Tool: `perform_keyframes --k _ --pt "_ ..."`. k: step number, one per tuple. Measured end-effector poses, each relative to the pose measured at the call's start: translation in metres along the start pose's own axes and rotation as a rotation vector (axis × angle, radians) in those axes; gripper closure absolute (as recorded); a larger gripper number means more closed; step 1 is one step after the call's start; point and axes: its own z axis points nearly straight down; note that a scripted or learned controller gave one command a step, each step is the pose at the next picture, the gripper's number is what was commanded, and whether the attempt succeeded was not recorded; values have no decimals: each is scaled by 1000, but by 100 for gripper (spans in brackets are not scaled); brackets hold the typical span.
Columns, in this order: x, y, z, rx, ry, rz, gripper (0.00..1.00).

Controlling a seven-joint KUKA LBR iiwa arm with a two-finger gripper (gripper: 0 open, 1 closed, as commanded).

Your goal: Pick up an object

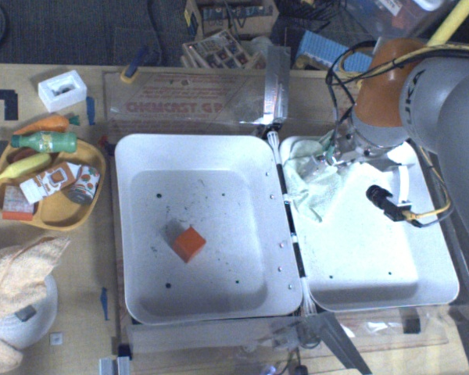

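Bright overhead light. Glare whitens right bin [391, 264]; left bin [195, 233] evenly lit, soft shadow beside cube [190, 244]. Slightly soft overall; background dim, arm [438, 92] blurred.

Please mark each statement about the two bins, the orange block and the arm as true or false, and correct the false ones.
1. The orange block lies in the left bin. True.
2. The gripper is above the left bin. False: it is at the upper left corner of the right bin.
3. A pale crumpled cloth lies in the right bin. True.
4. The yellow bowl stands inside the right bin. False: it stands on the bench, left of both bins.
5. The gripper touches the orange block. False: they are in different bins.
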Motion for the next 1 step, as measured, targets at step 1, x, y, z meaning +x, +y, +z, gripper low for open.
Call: perform_keyframes --k 1 --pt "-45 -8 -51 6 1 267 0"
